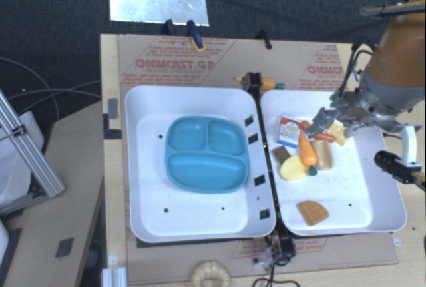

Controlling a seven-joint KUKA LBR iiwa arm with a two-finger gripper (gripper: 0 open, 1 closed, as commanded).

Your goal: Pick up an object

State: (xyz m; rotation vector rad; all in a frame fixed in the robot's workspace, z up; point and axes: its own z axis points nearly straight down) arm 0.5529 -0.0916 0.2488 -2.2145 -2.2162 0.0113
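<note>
The pincer (pixel 324 120) hangs over the right bin (pixel 386 212), just above the carrot (pixel 306 149) among clustered toy foods; its finger state cannot be determined. The blue plate (pixel 206 152) occupies the left bin (pixel 143 166).

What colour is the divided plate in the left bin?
Light blue: the divided plate shows best in the camera view.
</note>
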